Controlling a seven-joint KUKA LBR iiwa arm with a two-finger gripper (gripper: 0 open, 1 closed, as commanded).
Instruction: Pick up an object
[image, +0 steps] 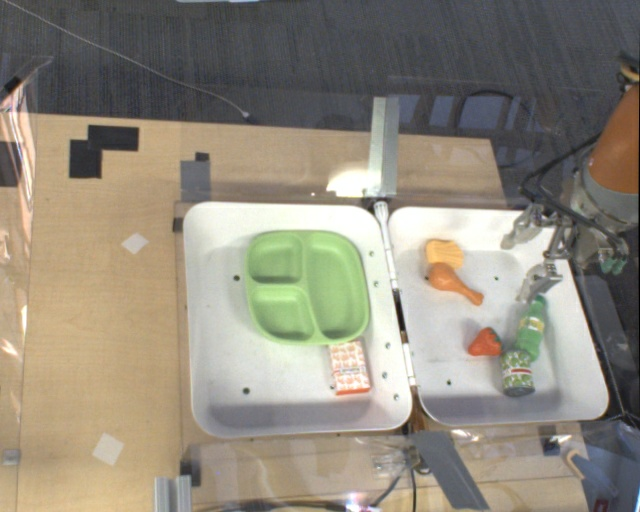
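In the right bin (585, 400) lie a green bottle (523, 350) on its side, a small red piece (484, 343), an orange drumstick-shaped toy (456, 286) and a yellow-orange piece (444, 252). My gripper (529, 257) hangs over the bin's upper right part, just above the bottle's cap end. Its two metal fingers (518, 230) stand apart, open, with nothing between them. The drumstick toy lies to the gripper's left.
The left bin (205, 400) holds a green divided plate (305, 285) and a small red-and-white box (348, 367) below it. A metal divider (392, 290) runs between the bins. Cables hang near the arm at the right.
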